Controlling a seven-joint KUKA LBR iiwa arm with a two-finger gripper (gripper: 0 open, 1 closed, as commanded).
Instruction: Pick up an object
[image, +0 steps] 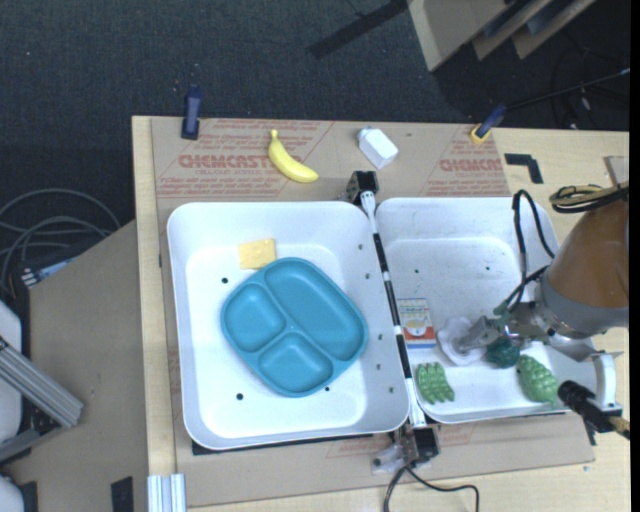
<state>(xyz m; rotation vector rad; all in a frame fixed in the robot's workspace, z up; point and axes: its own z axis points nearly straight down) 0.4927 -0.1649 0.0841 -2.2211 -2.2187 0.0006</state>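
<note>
**Arm dips into right bin among small toys**

While a blue divided plate (292, 325) fills the left bin (190, 300) at centre-left of the frame, with a yellow block (257, 253) touching its upper edge, the work lies to the right. Along the top of the bench (150, 300), a cardboard sheet reads "CHEMCAST" in red, twice over; a toy banana (291, 160) and a small white block (378, 147) lie on it. In the right bin (450, 235), just past the divider, sits a small carton (414, 320) with print too fine to read, and below it a green bumpy toy (434, 383). Farther right, the gripper (487, 338) reaches down at lower right of the frame, over a pale rounded piece (456, 338) and a dark teal object (502, 352). Whether the fingers are apart or together cannot be told at this size, nor whether anything sits between them. The likeliest target, the teal object, lies directly beside the tool tip, slightly toward the frame's lower right; its long axis is unclear. A second green toy (536, 378) rests just right of it, near the bin's lower rim.
</note>
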